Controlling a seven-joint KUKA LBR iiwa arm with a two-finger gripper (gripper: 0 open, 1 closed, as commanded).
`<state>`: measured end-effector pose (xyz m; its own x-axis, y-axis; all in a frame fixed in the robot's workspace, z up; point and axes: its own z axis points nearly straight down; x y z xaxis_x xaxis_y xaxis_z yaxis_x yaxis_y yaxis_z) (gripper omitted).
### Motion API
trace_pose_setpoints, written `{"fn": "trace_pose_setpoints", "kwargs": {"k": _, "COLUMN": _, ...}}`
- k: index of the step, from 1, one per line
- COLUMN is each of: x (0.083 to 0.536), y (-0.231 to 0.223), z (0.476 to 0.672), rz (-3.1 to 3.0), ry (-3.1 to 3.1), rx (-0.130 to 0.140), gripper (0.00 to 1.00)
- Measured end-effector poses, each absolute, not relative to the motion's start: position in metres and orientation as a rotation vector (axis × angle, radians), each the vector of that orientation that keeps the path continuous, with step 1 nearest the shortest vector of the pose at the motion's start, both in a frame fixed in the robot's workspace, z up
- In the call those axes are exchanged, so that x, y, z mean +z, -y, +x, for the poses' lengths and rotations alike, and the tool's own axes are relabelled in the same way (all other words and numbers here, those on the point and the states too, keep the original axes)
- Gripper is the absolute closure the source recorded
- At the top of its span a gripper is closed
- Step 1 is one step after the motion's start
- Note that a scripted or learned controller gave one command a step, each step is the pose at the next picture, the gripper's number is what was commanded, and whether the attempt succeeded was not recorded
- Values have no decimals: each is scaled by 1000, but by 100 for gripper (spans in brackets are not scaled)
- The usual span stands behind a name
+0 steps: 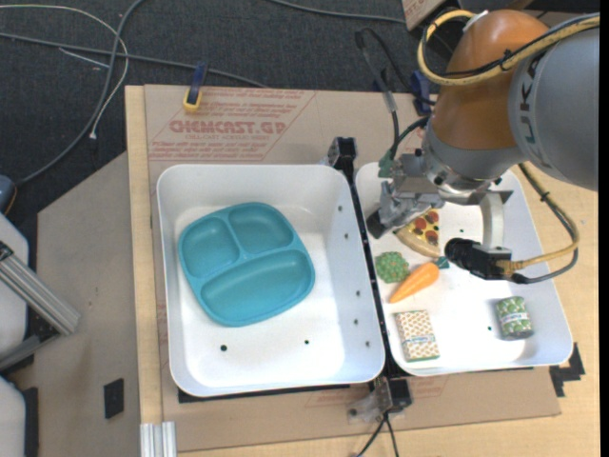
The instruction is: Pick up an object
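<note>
Gripper [407,209] low over the left end of the right bin [544,343], just above a pizza slice [423,231] that lies partly under it; whether the tool is wide, narrow or closed on anything cannot be told, since the wrist hides its tip. Broccoli floret [391,267] and carrot [416,281] lie touching each other just below the pizza slice. Cracker box [417,335] sits nearer the front wall, and a green can [513,317] lies well apart toward the right end. Left bin [190,350] holds a blue divided plate [247,262]. Likely risks: the flat pizza slice may slide rather than lift, the crowded neighbours may be nudged or caught along with it, and the tool may strike the wall between the bins, which stands close by.
</note>
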<state>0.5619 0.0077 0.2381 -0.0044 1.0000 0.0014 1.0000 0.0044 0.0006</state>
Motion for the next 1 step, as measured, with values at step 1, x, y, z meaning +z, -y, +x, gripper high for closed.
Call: {"fn": "trace_pose_setpoints", "kwargs": {"k": 1, "x": 227, "y": -66, "z": 557, "rz": -2213, "ry": 2224, "rx": 3, "gripper": 100}}
